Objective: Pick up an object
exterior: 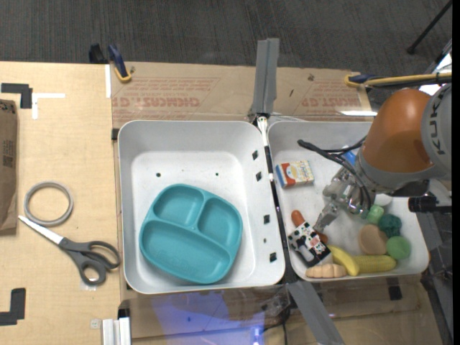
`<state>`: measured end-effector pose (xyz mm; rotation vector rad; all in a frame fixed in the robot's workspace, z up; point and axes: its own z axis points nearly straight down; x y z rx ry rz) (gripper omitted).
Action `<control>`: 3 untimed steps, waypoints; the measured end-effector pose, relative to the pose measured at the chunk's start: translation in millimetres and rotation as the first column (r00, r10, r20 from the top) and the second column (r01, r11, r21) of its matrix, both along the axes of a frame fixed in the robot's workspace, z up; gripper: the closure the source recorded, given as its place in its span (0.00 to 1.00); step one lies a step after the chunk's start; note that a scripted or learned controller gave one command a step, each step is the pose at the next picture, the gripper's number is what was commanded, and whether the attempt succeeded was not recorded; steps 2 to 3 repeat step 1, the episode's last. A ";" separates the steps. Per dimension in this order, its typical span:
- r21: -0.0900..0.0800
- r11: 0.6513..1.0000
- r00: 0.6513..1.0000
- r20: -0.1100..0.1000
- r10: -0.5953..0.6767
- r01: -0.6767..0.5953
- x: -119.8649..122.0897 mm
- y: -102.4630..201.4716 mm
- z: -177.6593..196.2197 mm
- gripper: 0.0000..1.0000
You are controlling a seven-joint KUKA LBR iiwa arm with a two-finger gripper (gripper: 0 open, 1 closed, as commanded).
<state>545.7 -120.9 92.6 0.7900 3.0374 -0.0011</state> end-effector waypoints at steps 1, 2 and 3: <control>0.000 0.991 0.991 0.001 -0.137 0.137 74.4 12.7 -0.1 0.00; 0.000 0.991 0.991 0.001 -0.137 0.137 74.4 12.7 -0.1 0.00; 0.000 0.991 0.991 0.001 -0.137 0.137 74.4 12.7 -0.1 0.00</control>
